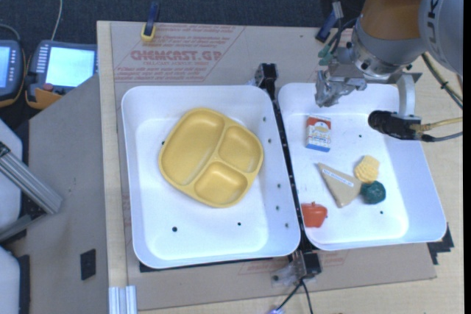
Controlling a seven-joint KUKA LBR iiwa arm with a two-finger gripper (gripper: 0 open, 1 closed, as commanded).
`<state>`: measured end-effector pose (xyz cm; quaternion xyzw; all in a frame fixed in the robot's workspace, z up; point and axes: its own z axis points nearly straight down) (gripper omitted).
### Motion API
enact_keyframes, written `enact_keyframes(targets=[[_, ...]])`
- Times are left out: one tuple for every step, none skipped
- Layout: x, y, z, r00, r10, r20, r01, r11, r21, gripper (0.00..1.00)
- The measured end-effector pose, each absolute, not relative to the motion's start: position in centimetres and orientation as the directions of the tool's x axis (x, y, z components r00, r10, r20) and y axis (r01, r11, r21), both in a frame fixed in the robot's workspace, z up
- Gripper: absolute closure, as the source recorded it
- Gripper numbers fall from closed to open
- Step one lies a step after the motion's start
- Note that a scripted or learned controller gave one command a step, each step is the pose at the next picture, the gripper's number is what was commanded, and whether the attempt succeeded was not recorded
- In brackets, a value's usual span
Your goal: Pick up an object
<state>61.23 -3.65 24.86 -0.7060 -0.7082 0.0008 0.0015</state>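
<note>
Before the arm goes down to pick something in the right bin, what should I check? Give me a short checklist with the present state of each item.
1. Gripper is above the right bin: ok.
2. Nothing between its fingers: cannot tell from this angle.
3. Small red-and-white carton lies close below the gripper, apart from the other items: ok.
4. Beige wedge, yellow piece and dark green ball are crowded together: not ok for a clean grasp.
5. Red piece sits against the bin's left wall: not ok, little room for the fingers.

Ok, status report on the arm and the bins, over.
Gripper above right bin's far end, holding nothing visible. Small carton just below it. Yellow plate in left bin.
</note>
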Motion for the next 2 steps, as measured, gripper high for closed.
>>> enact_keyframes(targets=[[60.4, 1.9, 25.3, -0.006, 1.000, 0.002, 1.000, 0.006, -0.002, 1.00], [59.7, 6.6, 25.1, -0.003, 1.000, 0.000, 1.000, 0.003, -0.002, 1.00]])
